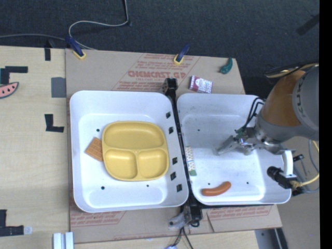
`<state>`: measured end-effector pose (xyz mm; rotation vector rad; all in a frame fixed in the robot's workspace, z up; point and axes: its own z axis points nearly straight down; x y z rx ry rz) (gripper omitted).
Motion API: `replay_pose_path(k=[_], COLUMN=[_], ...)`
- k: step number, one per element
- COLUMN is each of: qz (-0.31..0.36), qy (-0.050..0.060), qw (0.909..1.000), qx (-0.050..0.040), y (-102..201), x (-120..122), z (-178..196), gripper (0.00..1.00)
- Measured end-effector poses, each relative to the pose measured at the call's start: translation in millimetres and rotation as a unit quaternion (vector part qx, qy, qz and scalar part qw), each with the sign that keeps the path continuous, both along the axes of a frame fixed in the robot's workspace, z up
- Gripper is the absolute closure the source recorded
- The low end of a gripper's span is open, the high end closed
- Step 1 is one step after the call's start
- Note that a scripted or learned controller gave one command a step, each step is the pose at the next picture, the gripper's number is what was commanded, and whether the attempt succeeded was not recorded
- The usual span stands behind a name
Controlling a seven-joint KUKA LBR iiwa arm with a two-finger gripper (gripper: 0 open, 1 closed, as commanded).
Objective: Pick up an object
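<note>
A cardboard sheet covers the bench, with two shallow white bins sitting side by side on it. In the left bin, a yellow divided plate lies flat near the middle, its three compartments facing up, and a small tan cracker-like square pokes out from under the plate's left edge. Above the seam between the bins, a small red-and-white packet rests on the cardboard, outside both bins.

In the right bin, a toy sausage, orange-red and slightly curved, lies on the floor close to the front wall. The arm reaches in from the right, its orange band visible above the wrist, and the claw hangs low over the middle of this bin, pointing left. Its tips look close together with nothing seen between them, though whether they are fully closed cannot be told from this angle. The sausage sits well apart from the claw, toward the front.
</note>
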<state>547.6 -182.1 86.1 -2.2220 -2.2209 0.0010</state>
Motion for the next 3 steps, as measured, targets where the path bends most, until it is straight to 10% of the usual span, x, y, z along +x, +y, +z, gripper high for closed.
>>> replay_pose_path(k=[1, 2, 3], qz=[0.002, 0.002, 0.002], qy=[-0.003, -0.003, -0.003], qw=[1.0000, 1.0000, 1.0000], qx=[-0.0007, -0.0025, -0.0026], y=[15.8, 15.2, 15.3], x=[105.5, 105.4, 105.3], z=[0.5, 10.5, 10.3], gripper=[0.00, 1.00, 0.00])
